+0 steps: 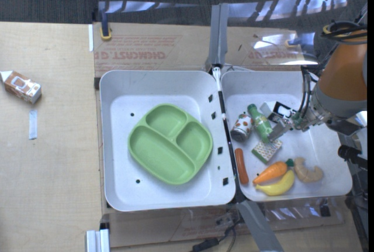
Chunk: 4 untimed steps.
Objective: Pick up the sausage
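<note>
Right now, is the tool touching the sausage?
Apart. The camera view shows the tool over the green bottle, while the sausage lies lower left by the bin wall, with bare white floor between them.

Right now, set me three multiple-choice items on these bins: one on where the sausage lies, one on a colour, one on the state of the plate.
1. Where does the sausage lie?
A. In the right bin, by the wall next to the divider
B. On the green plate
C. On the bench outside the bins

2. What colour is the divided plate in the left bin?
A. Red
B. Green
C. Blue

3. How do the plate's compartments stand?
A. All bare
B. One holds the banana
C. One holds the carrot

Answers:
1. A, the reddish sausage rests along the right bin's left wall, left of the carrot.
2. B, the plate is light green against the white bin.
3. A, the banana and carrot sit in the right bin, while nothing lies on the plate.
</note>
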{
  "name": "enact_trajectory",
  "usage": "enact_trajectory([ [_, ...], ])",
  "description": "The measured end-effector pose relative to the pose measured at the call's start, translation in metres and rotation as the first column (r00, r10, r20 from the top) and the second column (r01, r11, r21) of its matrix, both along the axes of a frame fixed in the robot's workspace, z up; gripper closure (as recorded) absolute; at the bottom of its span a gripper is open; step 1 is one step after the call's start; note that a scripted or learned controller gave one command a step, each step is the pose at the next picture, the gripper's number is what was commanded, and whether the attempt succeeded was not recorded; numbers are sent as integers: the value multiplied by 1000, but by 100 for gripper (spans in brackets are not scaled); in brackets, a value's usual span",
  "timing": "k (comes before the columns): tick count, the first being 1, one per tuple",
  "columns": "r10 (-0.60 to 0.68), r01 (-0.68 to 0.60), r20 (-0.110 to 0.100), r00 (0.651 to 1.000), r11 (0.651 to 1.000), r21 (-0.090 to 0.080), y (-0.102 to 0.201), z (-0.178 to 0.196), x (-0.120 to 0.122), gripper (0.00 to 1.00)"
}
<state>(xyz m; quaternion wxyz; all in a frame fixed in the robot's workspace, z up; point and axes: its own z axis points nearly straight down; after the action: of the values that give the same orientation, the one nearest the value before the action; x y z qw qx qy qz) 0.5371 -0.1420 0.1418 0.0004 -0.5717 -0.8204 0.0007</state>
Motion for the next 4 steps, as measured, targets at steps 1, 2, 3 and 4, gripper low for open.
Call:
enact_trajectory([
  [1,67,-67,6,998,998,-3,-41,-18,50,0],
  [2,199,-199,2,980,980,-1,19,-50,73,0],
  [3,298,-298,-17,954,955,6,-55,-45,118,0],
  [4,507,-507,3,862,862,-1,-67,-7,34,0],
])
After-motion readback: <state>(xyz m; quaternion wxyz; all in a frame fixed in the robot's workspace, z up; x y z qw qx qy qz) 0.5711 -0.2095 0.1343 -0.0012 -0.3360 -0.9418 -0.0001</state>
